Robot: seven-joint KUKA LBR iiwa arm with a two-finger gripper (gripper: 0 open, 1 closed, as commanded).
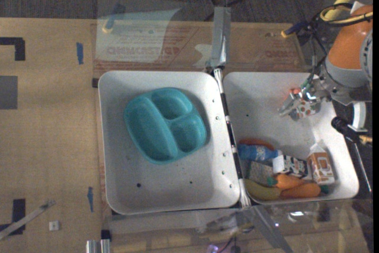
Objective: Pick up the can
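A blue can (259, 153) lies on its side in the right bin (260, 103), near the bin's left wall and among the pile at the front. My gripper (298, 105) hangs low over the back right part of that bin, well apart from the can. A small white thing with coloured dots (306, 108) sits right at the gripper's tip. Whether it is gripped is not clear. The arm's orange band (349, 50) shows above the wrist at the right edge.
Around the can lie a brown and white carton (321, 167), a banana (260, 189), orange carrot-like pieces (296, 185) and a dark printed packet (291, 164). The left bin (112, 145) bears a teal divided plate (167, 125). Cables run behind the bins.
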